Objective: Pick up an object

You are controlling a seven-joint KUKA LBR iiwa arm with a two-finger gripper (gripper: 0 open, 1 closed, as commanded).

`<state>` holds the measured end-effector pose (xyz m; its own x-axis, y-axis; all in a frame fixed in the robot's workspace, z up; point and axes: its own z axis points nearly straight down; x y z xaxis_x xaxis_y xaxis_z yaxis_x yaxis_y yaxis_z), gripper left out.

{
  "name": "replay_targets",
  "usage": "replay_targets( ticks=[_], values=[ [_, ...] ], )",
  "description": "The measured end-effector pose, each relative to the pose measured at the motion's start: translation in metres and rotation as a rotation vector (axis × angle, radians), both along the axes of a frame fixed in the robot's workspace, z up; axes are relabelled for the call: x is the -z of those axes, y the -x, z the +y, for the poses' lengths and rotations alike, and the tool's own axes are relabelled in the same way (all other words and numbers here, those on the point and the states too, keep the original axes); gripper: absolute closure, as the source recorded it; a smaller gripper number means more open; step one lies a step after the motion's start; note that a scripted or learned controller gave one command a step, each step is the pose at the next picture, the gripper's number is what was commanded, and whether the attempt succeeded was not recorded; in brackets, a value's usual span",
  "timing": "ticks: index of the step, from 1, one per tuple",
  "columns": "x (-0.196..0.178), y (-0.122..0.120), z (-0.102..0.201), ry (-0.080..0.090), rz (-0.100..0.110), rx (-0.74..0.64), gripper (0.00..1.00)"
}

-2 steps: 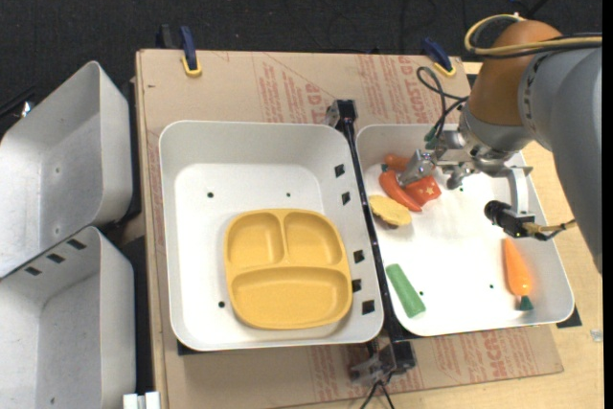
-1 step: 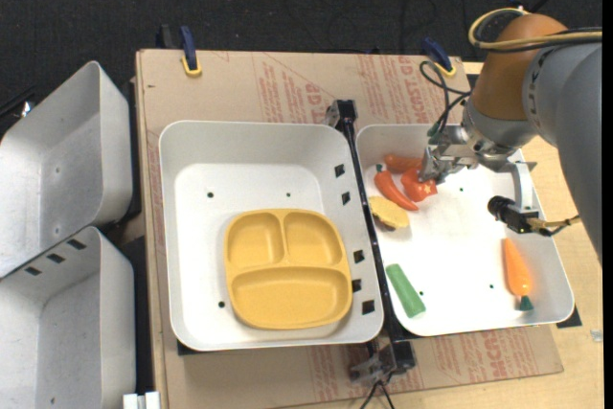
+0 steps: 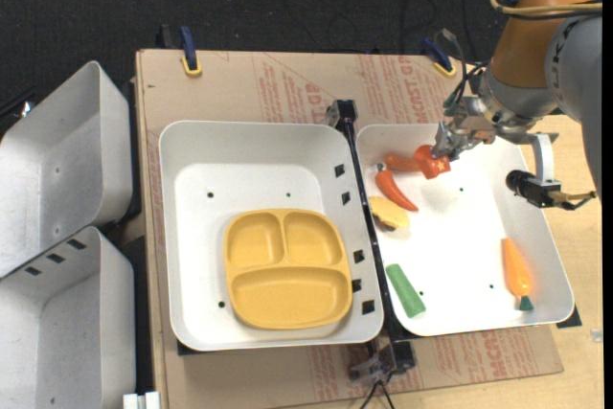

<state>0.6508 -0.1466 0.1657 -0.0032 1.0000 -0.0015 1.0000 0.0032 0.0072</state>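
Red toy vegetable [image 3: 424, 162], short and chunky, lies in the upper left part of the right bin [image 3: 469, 244], right under the tip of the gripper [image 3: 446, 147]. The claw appears to touch the toy's right end, but whether it is open, closed or gripping cannot be told from this angle. The arm [image 3: 536, 43] comes in from the upper right. Its orange band sits high over the bin's far corner, and the grey wrist slopes down and left towards the toy.

Just below and left of the red toy lies a slim red chilli [image 3: 396, 192], set at a slant and close to it. A pale yellow piece [image 3: 389, 215] sits just beneath the chilli, against the bin's left wall. Further down the same wall is a green stick [image 3: 405, 290]. An orange carrot [image 3: 517, 267] lies well apart, near the right wall.

The left bin [image 3: 259, 148] holds a yellow divided plate [image 3: 287, 268], flat in its lower half.
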Motion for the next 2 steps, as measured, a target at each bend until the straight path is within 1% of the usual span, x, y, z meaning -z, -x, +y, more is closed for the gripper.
replay_targets(
  ticks=[1,2],
  values=[
    [-0.056,0.004,-0.008,0.001,0.0,0.004,1.0],
    [-0.069,0.003,-0.008,-0.001,0.004,0.001,1.0]
  ],
)
